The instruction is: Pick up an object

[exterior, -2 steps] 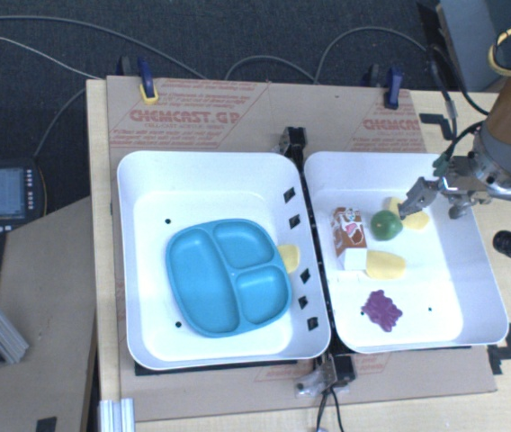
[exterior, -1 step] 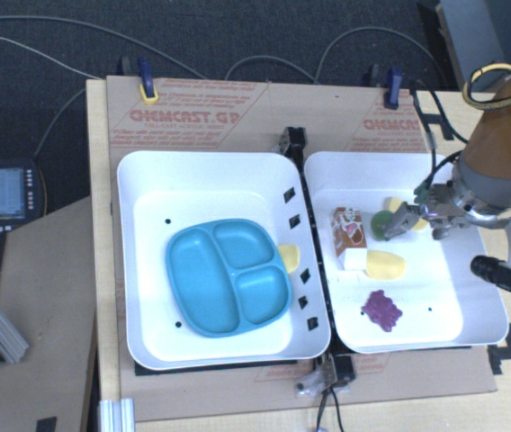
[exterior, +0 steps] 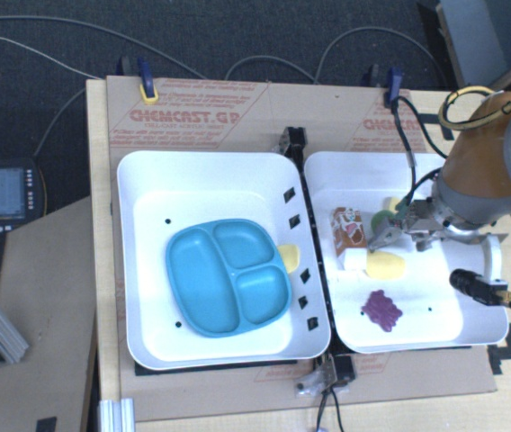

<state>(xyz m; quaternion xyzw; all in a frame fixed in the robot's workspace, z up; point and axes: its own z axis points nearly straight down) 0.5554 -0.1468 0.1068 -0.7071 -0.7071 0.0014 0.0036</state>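
Right white plastic bin (exterior: pixel 471 331): two-finger gripper (exterior: pixel 387 238) lowered beside pale yellow rounded block (exterior: pixel 385 265), seemingly for grasping; finger spacing indiscernible.

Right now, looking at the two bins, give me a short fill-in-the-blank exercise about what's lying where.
1. The blue divided plate lies in the ____ bin.
2. The bunch of grapes in the right bin is ____ in colour.
3. The gripper hangs over the ____ bin.
4. The object tucked against the plate's right edge is ____.

Missing words: left; purple; right; yellow
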